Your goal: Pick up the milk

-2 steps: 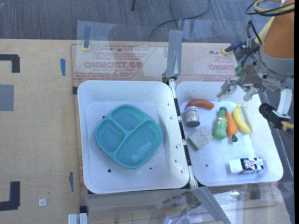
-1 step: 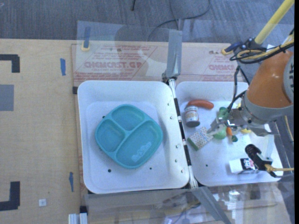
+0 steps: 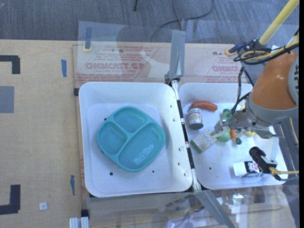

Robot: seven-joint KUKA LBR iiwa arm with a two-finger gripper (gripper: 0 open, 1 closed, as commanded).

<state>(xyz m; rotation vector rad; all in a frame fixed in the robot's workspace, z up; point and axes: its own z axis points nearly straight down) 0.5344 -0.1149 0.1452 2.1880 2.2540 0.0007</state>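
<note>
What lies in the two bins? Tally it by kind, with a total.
Teal divided plate: 1
Metal can: 1
Red sausage: 1
Patterned carton: 1
Small green pieces: 2
Small orange piece: 1
Total: 7

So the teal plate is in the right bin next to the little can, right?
Not quite. The camera view shows the teal plate lying in the left bin, by itself. The little can is in the right bin, so the two are in separate bins, not next to each other.
</note>
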